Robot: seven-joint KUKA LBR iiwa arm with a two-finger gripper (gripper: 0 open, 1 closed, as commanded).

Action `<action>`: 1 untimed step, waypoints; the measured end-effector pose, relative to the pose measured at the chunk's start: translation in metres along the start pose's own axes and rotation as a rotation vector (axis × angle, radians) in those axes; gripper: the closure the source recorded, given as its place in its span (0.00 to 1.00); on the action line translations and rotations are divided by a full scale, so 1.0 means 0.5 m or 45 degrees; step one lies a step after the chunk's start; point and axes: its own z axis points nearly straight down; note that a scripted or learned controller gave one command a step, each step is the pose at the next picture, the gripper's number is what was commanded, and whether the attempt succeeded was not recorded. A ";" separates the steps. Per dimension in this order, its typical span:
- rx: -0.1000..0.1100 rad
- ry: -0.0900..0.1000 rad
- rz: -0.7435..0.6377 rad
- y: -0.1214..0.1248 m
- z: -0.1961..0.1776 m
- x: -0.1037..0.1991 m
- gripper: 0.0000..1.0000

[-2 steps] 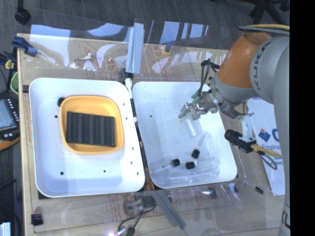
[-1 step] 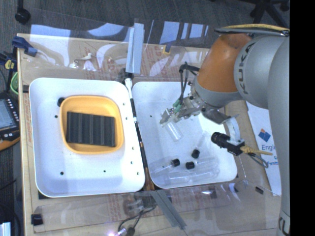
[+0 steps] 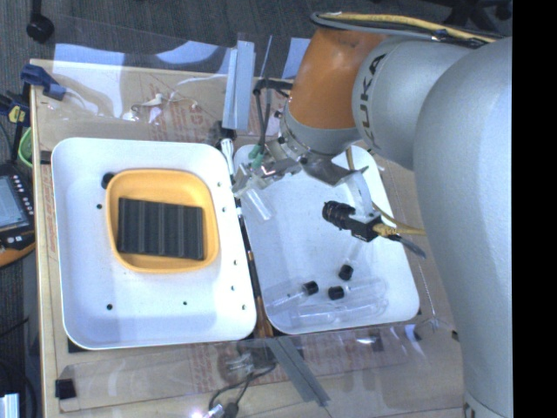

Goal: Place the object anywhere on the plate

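yellow for the plate (image 3: 161, 185), with a dark ribbed insert (image 3: 162, 227) in its well. lies in the white bin (image 3: 78, 303) just beyond the pincer (image 3: 258, 181), across the shared walls, on the side away from the arm.

as for the pincer: hangs over the far corner of the second bin (image 3: 396, 307), close to the wall nearest the plate. cannot tell whether wide, narrow or holding anything.

likely candidates for the object: small black pieces (image 3: 336, 293), well apart from the pincer, toward the near end of that second bin, beside some clear plastic (image 3: 348, 310) along the near wall. cannot tell which counts as the task's thing, nor whether black bits and clear plastic belong together.

look light, hard and smooth, so probably slippery and apt to skid or roll on the bin floor when nudged. not fragile by appearance, though thin clear plastic may flex or crack under a hard squeeze. best taken across the narrow width, square from above, one piece alone and clear of its neighbours. harder with the clear plastic, with edges faint against white.

calls then for a carry back past the pincer's present spot and over both walls. broad well, forgiving of aim; may let a round piece settle into a groove of the insert.
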 end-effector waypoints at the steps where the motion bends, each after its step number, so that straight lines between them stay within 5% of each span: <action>1: 0.000 0.000 0.000 0.000 0.000 0.000 0.00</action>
